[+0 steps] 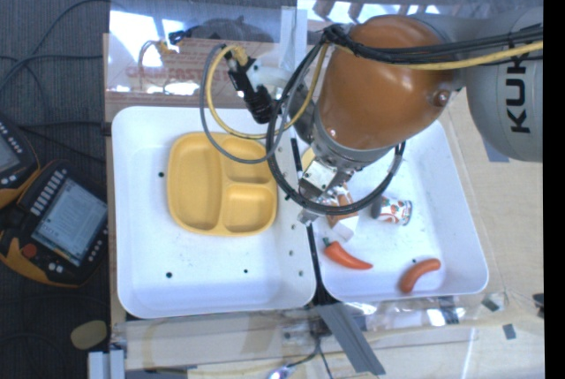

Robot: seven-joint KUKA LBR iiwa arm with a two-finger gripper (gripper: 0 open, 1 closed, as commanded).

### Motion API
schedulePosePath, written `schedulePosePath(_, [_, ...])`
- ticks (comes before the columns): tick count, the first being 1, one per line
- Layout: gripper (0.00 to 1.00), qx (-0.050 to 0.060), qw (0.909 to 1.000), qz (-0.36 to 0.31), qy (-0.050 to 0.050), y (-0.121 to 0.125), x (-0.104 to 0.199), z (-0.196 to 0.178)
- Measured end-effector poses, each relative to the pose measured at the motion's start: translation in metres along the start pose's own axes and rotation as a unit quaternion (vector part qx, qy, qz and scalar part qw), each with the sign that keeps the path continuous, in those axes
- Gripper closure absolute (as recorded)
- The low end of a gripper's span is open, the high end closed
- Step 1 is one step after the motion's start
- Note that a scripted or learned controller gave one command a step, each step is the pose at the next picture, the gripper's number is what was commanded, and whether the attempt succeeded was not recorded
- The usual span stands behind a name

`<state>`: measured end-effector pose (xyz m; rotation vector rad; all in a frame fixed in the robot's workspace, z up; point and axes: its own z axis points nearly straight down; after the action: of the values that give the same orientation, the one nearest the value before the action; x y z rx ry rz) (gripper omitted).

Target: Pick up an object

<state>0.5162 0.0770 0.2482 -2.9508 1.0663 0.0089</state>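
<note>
Arm (388, 77) down over right bin (459, 192), wrist low near the divider between bins. Gripper (322, 192) mostly hidden under the orange wrist: can't tell how wide it stands or whether anything sits in it.

Candidates in right bin: carrot (347, 256) just below gripper, sausage (418, 275) near front wall, small can (393, 210) beside gripper. Something small and pale under the gripper, too hidden to name.

Left bin (141, 218): yellow divided tray (221, 183), well apart from the action.

Risks, judged:
- Round, smooth items: likely to roll or squirt out on closing.
- Close to divider wall: may clip the rim, or pinch air.
- Looped cables (216, 99) hang low by the wrist: could snag or drag things.
- Items clustered: may nudge a neighbour instead of grabbing.
</note>
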Motion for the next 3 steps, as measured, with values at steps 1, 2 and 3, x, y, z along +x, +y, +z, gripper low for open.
schedulePosePath(1, [1.00,-0.001,0.9955,0.095,0.001,-0.001,-0.028,0.049])
schedulePosePath(2, [1.00,-0.002,0.9993,0.037,0.002,0.018,-0.023,0.066])
schedulePosePath(3, [1.00,0.000,0.9694,0.245,0.001,0.001,-0.019,0.008])
